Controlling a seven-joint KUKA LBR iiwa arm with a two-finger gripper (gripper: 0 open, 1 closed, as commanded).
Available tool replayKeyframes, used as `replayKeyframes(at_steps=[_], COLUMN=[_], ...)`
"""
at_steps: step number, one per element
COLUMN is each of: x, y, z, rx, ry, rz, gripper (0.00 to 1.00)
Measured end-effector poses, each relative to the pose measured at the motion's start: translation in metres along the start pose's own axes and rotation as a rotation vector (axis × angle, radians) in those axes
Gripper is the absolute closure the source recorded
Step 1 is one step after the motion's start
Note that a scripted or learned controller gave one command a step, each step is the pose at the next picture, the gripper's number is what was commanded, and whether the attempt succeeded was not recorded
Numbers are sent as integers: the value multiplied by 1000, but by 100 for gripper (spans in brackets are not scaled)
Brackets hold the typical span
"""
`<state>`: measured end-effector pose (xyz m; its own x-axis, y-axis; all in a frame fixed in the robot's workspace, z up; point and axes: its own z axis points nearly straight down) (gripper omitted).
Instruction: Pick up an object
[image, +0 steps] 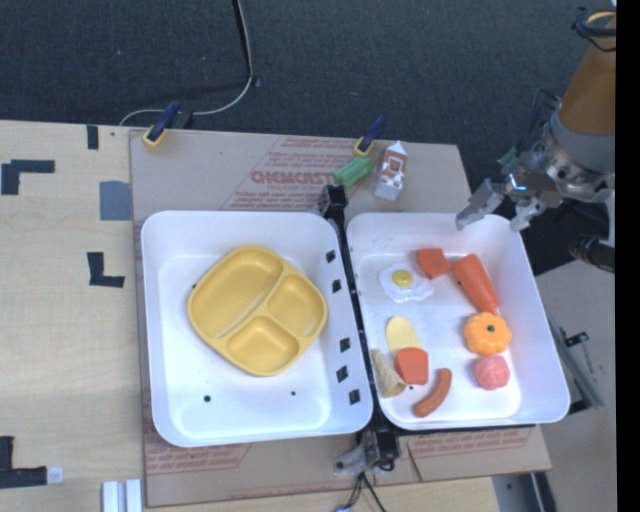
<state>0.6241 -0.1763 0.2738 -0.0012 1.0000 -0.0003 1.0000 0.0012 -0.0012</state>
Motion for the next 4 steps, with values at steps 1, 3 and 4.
replayKeyframes(at_steps=[1,3,4], x=[-6,14,92], y=[14,46,47], z=[149,177,83], rx=[-17,-5,-9], ry=[-3,-1,2], rz=[-2,-3,-8], gripper=[0,100,100])
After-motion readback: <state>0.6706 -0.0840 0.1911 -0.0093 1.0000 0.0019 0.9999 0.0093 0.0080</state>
